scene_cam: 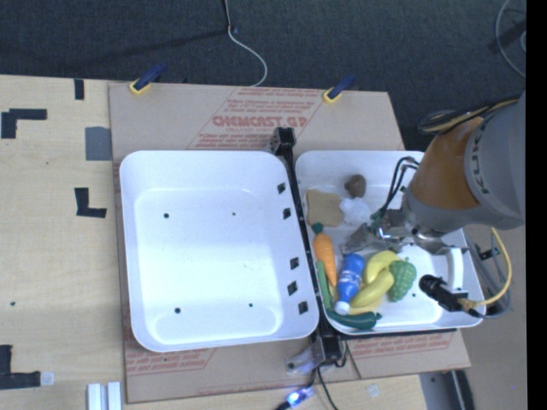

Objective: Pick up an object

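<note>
We see the hand (369,237) low in the right white bin (376,162), just above the curved yellow plastic banana (376,280); we cannot tell its state.

Glossy white plastic bins (137,229); matt brown cardboard sheet (256,118); pale wood bench (43,229).

A dark blue-grey carpet (111,20) covers the floor far above and left of the gripper. A pale wooden bench (51,254) with dark tape marks (85,203) lies well to its left. Brown cardboard (256,118) covers the bench, held by yellow-and-blue clamps (147,79). A cable (244,45) crosses the carpet.
</note>
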You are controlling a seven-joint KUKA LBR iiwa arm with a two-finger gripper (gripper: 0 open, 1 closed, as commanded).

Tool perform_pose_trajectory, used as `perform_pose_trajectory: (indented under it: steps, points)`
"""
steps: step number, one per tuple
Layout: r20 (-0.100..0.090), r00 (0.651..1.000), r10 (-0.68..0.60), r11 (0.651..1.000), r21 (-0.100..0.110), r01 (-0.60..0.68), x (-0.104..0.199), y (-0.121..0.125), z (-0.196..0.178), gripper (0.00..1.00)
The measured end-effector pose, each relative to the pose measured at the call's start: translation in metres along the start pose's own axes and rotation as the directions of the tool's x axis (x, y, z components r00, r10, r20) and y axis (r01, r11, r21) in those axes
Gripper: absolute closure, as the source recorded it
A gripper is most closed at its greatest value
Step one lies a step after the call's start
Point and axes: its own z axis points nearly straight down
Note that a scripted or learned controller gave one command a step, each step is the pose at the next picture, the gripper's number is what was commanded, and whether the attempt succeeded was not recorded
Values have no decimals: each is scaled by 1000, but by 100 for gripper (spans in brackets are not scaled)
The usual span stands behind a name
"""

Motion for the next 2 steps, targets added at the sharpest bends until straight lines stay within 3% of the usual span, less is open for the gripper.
perform_pose_trajectory:
  steps: [1, 2]
  points:
    - [1, 1000, -6, 1000, -5, 6, -2, 67, 0, 0]
    - [1, 1000, 4, 1000, 0, -4, -65, -10, 0, 0]
